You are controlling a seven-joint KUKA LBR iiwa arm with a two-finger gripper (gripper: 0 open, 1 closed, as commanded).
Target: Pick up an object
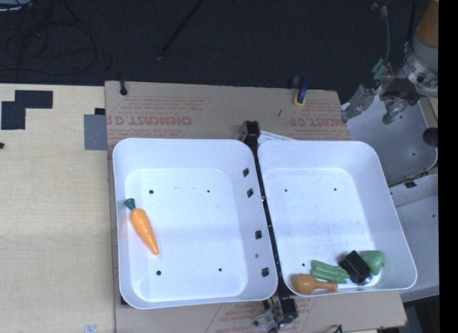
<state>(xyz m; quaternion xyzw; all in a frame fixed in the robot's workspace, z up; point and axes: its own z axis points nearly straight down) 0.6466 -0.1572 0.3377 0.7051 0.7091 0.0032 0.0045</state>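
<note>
An orange carrot [143,230] with a green top lies near the left wall of the left bin [182,154]. In the front right corner of the right bin [322,156] a green pea pod [329,271], a black block [356,267], a light green piece [373,258] and a tan-orange gourd shape [313,283] lie bunched together. My gripper [373,108] hangs at the upper right, beyond the right bin's far right corner and above the grey surface. Its fingers stand apart with nothing between them.
The two bins sit side by side on a cardboard sheet [215,113], joined by a black divider [259,210]. A blue and yellow clip [301,92] stands on the cardboard's far edge. A light wooden tabletop [50,210] lies to the left.
</note>
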